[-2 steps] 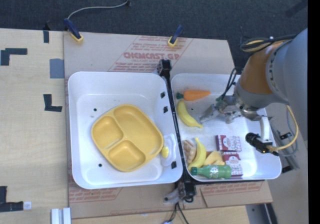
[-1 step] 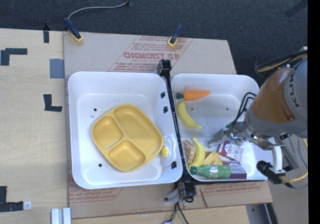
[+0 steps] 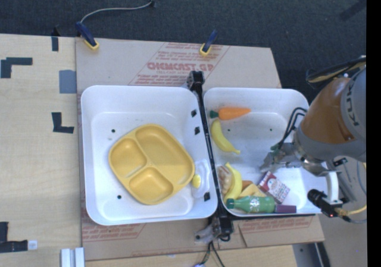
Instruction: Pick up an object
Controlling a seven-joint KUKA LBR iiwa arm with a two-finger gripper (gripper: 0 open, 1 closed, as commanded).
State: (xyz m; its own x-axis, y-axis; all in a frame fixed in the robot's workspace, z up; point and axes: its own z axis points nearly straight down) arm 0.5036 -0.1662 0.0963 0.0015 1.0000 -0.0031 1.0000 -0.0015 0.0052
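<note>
The small red-and-white packet [image 3: 275, 188] lies on the right bin [image 3: 256, 94] floor just under the hand [image 3: 275, 160], and whether the hand is wide or narrow I cannot tell. A green bottle [image 3: 257, 204] crowds the packet beside it and could snag or be dragged. Beyond the hand, toward the carrot [image 3: 234, 113] and banana [image 3: 221, 138], the floor is open; the near wall is tight.

Grey arm [image 3: 357, 111] with orange band, black cable, metallic gripper [image 3: 275, 162].
</note>
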